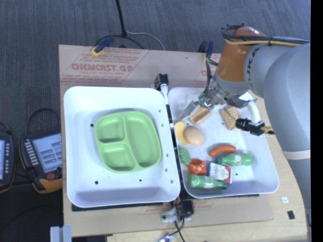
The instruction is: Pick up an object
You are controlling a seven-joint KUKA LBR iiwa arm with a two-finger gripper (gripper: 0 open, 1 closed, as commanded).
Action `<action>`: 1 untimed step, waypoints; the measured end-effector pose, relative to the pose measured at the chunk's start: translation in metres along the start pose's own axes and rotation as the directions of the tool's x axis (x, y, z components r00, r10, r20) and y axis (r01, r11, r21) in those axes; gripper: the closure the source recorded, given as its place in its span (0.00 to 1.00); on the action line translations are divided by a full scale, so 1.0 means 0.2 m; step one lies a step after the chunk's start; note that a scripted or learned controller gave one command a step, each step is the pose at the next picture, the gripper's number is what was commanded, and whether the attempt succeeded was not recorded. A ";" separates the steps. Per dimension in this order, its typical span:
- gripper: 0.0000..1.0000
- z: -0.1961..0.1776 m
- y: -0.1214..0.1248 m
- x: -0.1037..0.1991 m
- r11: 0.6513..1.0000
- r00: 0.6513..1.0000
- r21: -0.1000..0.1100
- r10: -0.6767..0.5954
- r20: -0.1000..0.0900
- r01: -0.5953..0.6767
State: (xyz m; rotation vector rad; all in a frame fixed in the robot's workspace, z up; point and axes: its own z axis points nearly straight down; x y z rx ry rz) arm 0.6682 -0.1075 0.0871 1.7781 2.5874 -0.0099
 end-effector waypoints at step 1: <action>1.00 -0.06 0.01 0.00 1.000 1.000 -0.009 0.000 0.005 0.000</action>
